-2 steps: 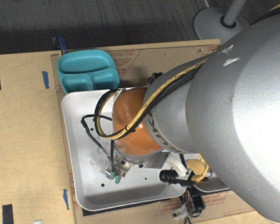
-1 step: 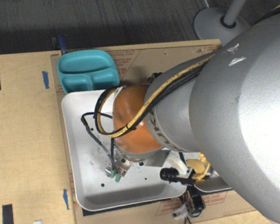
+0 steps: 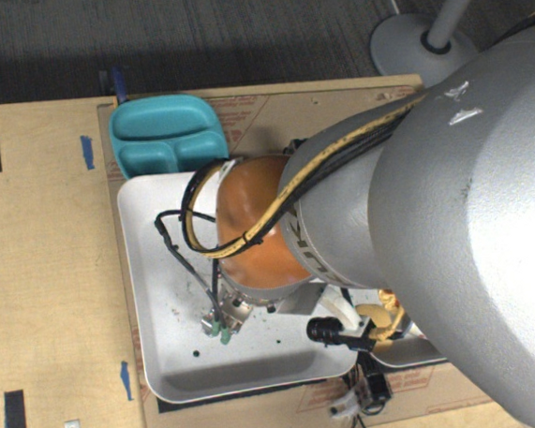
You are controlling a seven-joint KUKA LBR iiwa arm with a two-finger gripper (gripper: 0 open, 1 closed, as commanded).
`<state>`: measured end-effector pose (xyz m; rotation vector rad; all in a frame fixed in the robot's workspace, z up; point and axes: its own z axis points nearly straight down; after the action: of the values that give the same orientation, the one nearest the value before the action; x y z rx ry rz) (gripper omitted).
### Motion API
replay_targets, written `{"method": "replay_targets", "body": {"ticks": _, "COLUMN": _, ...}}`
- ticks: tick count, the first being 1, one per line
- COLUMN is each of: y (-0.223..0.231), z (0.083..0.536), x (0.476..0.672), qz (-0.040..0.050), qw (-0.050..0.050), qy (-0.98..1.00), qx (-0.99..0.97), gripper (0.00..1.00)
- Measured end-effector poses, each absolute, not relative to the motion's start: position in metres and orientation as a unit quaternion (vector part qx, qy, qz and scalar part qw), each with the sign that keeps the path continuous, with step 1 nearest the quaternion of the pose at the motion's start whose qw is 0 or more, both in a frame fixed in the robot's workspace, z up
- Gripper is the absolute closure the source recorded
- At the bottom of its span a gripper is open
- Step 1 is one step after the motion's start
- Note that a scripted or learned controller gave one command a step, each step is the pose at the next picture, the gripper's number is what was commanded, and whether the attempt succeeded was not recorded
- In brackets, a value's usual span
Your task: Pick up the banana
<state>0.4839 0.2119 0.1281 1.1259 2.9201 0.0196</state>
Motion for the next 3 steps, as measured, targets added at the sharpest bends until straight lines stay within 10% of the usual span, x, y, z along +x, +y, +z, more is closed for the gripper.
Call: {"method": "replay_targets", "body": {"ticks": 3, "y": 0.213, "z": 0.158, "x": 0.486, "qz": 0.0094, "qw": 0.009, "qy": 0.933, "qx": 0.36, "gripper": 1.0}}
